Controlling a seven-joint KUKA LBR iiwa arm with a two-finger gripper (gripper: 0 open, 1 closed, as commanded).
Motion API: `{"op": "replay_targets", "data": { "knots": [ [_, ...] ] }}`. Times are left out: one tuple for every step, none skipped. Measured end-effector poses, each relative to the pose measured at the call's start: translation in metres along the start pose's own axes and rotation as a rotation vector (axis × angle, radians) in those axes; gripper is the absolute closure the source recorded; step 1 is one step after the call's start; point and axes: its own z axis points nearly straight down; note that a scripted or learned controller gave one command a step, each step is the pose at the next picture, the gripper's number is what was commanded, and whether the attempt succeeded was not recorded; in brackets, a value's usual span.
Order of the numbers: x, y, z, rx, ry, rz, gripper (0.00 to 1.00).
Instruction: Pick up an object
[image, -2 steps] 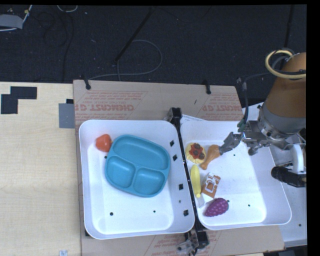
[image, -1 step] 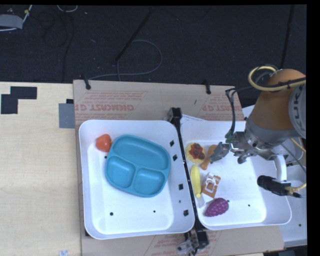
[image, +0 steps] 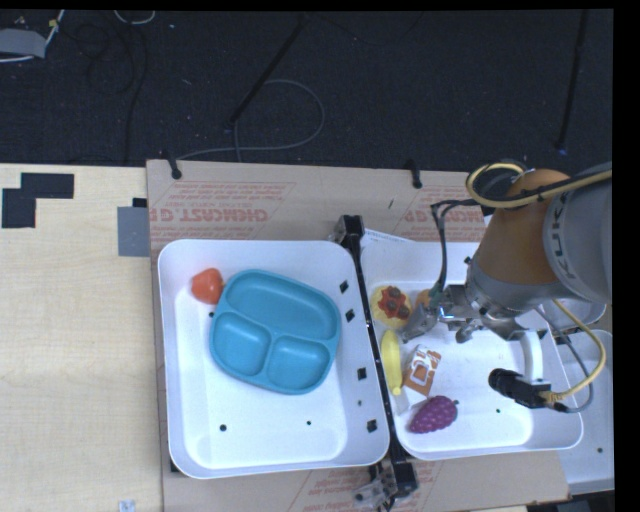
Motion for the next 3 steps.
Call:
{"op": "replay_targets", "data": {
  "knots": [
    [0.0,0.0,0.033,-0.009,-0.004,0.003,0.0],
    [-0.001,0.0,0.022,-0.006,-0.002,0.008,1.0],
    [-0.01,0.002,-0.038,-0.012,-0.003,0.008,1.0]
  ]
}}
